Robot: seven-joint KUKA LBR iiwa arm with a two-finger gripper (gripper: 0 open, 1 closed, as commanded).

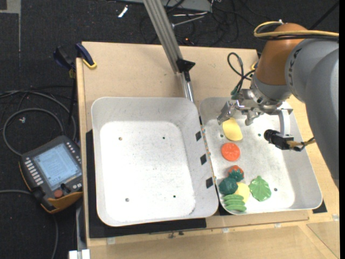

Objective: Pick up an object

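My gripper hangs over the back left part of the right bin, fingers spread apart, open. Directly below and just in front of it lies a pale yellow lemon-shaped object; nothing sits between the fingers. An orange-red round fruit rests further forward. Near the bin's front left corner is a cluster: a small red piece, a dark green piece, a yellow piece, a light green leaf and a green pea pod.
The left bin stands beside the right one, its white floor bare. A grey metal pole slants down to the bins' shared back edge. A teach pendant lies off the bench at the left.
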